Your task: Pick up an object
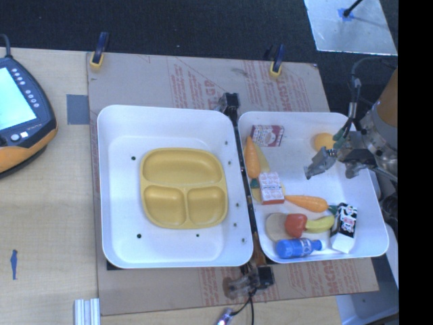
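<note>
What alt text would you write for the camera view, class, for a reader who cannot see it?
A robot hand hovers open over the right white bin, which holds toy food: carrots, a tomato, a blue bottle and a milk carton. The left bin holds a yellow divided tray.

Yellow divided tray; orange carrot; blue bottle.
</note>
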Robot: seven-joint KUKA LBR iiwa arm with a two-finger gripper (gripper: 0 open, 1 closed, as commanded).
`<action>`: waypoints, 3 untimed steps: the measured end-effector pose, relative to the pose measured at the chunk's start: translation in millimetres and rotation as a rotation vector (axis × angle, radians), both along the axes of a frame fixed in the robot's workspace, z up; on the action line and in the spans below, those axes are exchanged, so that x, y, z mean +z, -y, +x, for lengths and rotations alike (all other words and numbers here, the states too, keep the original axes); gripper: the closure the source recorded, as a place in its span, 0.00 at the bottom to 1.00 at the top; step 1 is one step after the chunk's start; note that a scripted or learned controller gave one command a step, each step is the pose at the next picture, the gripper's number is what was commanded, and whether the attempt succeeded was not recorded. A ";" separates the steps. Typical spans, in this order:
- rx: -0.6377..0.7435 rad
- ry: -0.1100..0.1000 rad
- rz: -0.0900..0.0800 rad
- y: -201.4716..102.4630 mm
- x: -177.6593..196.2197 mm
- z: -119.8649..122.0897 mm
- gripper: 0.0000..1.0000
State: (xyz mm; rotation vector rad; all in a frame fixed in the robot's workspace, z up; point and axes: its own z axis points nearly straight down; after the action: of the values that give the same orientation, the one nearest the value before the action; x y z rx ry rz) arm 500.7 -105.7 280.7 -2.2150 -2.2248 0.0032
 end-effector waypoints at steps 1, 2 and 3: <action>0.000 -0.003 0.000 15.0 -117.1 -10.6 0.00; -0.003 0.000 -0.001 106.0 -128.2 17.3 0.00; 0.001 -0.001 -0.001 106.0 -189.7 67.4 0.00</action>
State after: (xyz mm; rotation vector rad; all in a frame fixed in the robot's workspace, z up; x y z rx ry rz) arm 568.1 -211.7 91.0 -2.2133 -2.2260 0.0058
